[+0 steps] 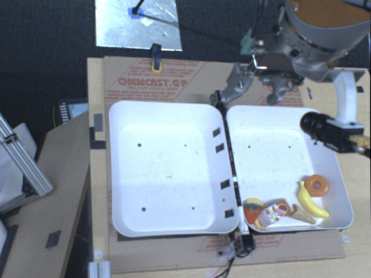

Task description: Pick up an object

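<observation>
Several small objects lie in the front right corner of the right bin [272,138]: a yellow banana [312,200], an orange ring [316,185], a red-orange round fruit [253,209], a white and red packet [275,211] and a tan wedge [302,215]. My gripper [256,90] hangs high over the back rim of the right bin, near the divider. Its two grey fingers [235,88] stand spread apart with nothing between them. It is far from the objects, which sit toward the front of the bin.
The left bin [165,167] sits beside the right one, joined by a black-clipped divider [231,167]. A black cylinder on a white bracket [326,129] juts over the right bin's right rim. Cardboard [151,80] lies behind the bins.
</observation>
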`<state>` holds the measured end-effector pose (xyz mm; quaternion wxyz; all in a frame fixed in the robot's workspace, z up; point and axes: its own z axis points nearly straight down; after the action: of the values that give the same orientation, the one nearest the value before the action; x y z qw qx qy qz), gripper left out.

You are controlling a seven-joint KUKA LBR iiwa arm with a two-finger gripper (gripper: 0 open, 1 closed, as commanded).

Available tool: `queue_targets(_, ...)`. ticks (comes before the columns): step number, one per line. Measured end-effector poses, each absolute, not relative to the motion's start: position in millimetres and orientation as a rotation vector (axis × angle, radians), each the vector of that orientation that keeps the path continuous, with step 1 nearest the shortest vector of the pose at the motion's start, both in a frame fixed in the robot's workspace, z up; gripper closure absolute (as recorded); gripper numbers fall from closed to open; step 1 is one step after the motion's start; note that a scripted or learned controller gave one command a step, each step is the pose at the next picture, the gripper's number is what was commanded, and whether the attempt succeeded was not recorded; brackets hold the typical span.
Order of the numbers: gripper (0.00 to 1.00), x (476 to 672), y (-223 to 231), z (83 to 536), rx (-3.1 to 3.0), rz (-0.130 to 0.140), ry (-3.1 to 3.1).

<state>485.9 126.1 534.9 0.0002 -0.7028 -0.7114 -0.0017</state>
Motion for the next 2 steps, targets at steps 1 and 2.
queue_targets(1, 0.0, 485.9, 179.2, 534.8, -2.21, -0.004, -2.232)
queue_targets(2, 0.0, 485.6, 237.9, 534.7, -2.209, -0.004, -2.232)
